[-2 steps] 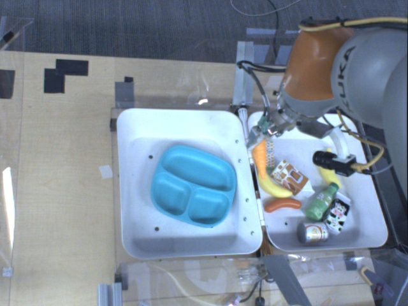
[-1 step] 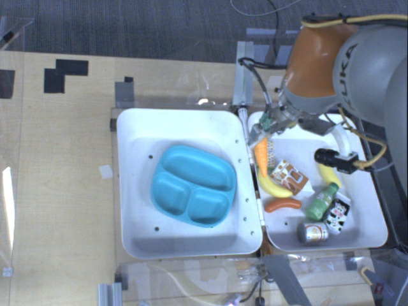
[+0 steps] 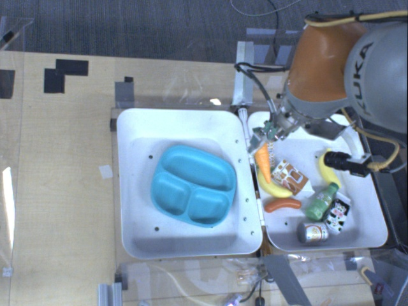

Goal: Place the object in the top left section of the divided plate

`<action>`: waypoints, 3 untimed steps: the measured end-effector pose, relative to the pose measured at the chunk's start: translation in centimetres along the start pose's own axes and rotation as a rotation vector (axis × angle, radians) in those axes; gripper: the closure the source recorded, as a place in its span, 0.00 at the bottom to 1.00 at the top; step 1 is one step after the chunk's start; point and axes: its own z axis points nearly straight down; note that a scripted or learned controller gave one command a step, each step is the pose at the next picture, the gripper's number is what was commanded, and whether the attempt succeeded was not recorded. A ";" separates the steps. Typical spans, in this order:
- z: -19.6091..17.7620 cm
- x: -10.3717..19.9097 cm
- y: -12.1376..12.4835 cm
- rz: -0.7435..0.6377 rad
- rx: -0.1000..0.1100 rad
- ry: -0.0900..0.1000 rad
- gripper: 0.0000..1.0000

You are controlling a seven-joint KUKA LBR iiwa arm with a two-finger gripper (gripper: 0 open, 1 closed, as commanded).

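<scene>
1. Progress: nothing placed yet. The divided plate (image 3: 193, 185) sits bare in the left bin (image 3: 137, 234), all three sections unoccupied. Pick, transfer and release are all still to do.
2. Gripper (image 3: 273, 130): hangs over the top-left corner of the right bin (image 3: 376, 231), up and to the right of the plate. Tool tip is small and cluttered by cabling, so I cannot tell its state, and nothing is visibly held.
3. Task object: not specified which. My guess is the carrot (image 3: 262, 160), the item closest below the gripper, lying just right of the plate across the bin divider.
4. Other candidates, all to the right of the plate: banana (image 3: 273, 187) curved, touching the carrot's lower end; snack packet (image 3: 290, 176) lying on the banana; sausage (image 3: 282, 204) just below them; green bottle (image 3: 322, 200) tipped over; can (image 3: 313, 233) on its side, furthest down.
5. Materials: plate is smooth, glossy blue moulded plastic, rounded corners, one long section and two smaller. Bins are matte white, shallow. Carrot is tapered and orange, probably plastic; can is shiny metal.
6. Target section: the plate is rotated, so "top left" needs care; I judge it to be the part toward the plate's upper-left edge.
</scene>
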 end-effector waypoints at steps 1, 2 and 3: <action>-3.0 2.7 2.4 -0.142 0.000 0.000 1.00; -2.9 5.1 0.2 -0.284 0.000 0.000 1.00; -3.4 5.8 -3.8 -0.382 0.000 0.000 1.00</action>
